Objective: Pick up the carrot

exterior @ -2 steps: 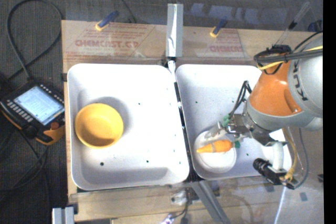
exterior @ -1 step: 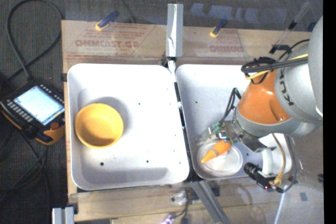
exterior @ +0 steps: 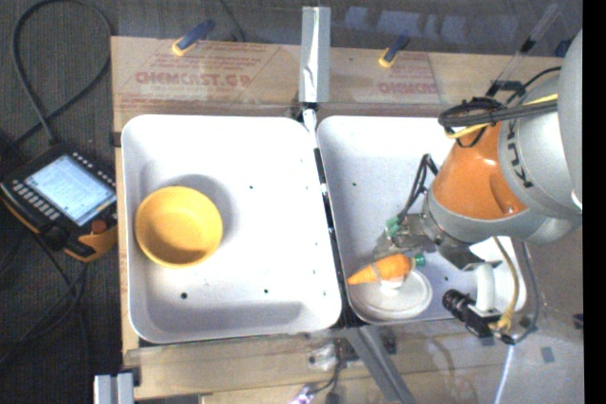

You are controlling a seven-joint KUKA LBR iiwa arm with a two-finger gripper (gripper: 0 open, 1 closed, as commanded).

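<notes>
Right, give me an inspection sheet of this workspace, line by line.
Surface: two white bins side by side, left bin and right bin, on a bench.
Job's things: carrot in the right bin's near part, lying on a white disc.
Clutter: yellow bowl in the left bin.
Tool: tool directly over the carrot's thick end; grasp not visible.
Cables: black cable on the floor at left.
Surroundings: handheld pendant left of the bench.
</notes>
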